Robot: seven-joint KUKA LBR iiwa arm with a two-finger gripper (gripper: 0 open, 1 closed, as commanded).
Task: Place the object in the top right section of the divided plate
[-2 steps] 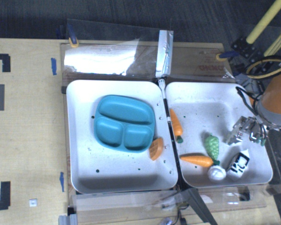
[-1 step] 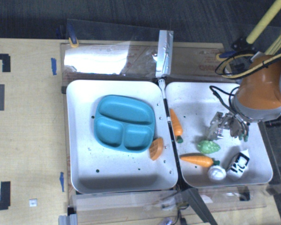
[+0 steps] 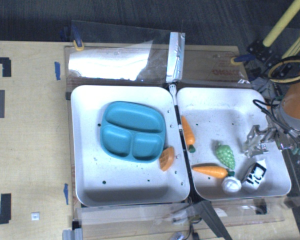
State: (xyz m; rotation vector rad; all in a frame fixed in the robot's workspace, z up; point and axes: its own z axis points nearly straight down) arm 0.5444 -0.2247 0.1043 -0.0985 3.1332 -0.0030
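1. In the left bin point(image 3: 85, 134), a blue divided plate point(image 3: 132, 131) is lying, with an orange piece point(image 3: 166, 159) touching its lower right rim, outside every section.
2. Over the right bin point(image 3: 210, 104), the gripper point(image 3: 255, 143) is hanging near the right wall, its metal fingers spread apart and gripping nothing.
3. Below it, two carrots point(image 3: 187, 133) point(image 3: 210, 171), a green vegetable point(image 3: 225, 155), a white ball point(image 3: 232, 185) and a black-and-white block point(image 3: 255, 175) are lying.

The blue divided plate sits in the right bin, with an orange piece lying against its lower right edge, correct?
Not quite. The camera view shows the blue divided plate in the left bin, not the right bin. The rest holds: the orange piece lies against the plate's lower right edge.
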